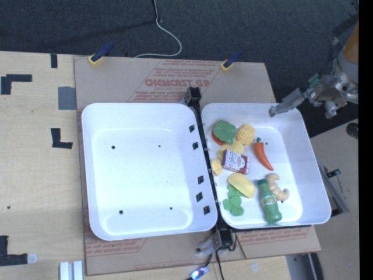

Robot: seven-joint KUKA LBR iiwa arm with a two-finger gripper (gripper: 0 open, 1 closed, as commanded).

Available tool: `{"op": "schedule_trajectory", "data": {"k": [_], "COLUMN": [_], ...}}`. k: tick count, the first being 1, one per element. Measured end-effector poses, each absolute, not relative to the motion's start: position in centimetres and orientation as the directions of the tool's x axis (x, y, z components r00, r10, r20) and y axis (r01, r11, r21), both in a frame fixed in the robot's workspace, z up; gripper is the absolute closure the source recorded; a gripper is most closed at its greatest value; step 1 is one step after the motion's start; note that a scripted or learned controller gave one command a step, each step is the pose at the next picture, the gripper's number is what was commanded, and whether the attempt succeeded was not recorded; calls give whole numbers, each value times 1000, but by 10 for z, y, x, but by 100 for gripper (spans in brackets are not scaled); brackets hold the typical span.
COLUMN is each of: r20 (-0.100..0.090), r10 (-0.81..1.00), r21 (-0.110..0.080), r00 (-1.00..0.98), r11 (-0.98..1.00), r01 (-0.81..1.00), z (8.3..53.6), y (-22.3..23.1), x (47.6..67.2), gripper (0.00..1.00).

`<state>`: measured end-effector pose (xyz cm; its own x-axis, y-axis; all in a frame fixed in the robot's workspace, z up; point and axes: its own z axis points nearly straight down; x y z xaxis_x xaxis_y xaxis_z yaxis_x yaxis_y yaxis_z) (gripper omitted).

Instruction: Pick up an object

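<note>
The right bin (303, 156) holds a heap of toy food. In it lie a green leafy piece (224, 131), a yellow corn cob (245, 134), an orange carrot (263, 154), a red and white packet (235, 161), a yellow lemon-like piece (241, 185), a green bottle (270, 201), a beige peanut shape (278, 186) and a small green leaf (233, 205). My gripper (285, 105) hangs over the right bin's far right corner, above and to the right of the corn. It is apart from all the objects and nothing shows in it.
The left bin (140, 168) stands beside the right one, joined along a black-clipped middle edge (201, 156). Both rest on a cardboard sheet (169, 80) held by clamps. A cable (166, 31) hangs at the back.
</note>
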<state>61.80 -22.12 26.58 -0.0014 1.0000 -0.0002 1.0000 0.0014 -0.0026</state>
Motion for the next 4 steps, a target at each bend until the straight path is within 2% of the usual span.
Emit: {"op": "schedule_trajectory", "data": {"k": [1, 2, 3, 4], "r20": [25, 10, 0, 4], "r10": [1000, 1000, 1000, 1000], "r21": [-10, -7, 3, 7], "r00": [-11, -8, -5, -12], "r11": [11, 8, 5, 12], "r01": [1000, 1000, 1000, 1000], "z": [84, 97, 86, 189], "y": [-211, -217, -139, -40], "x": [518, 519, 528, 548], "gripper": [0, 100, 100, 100]}}
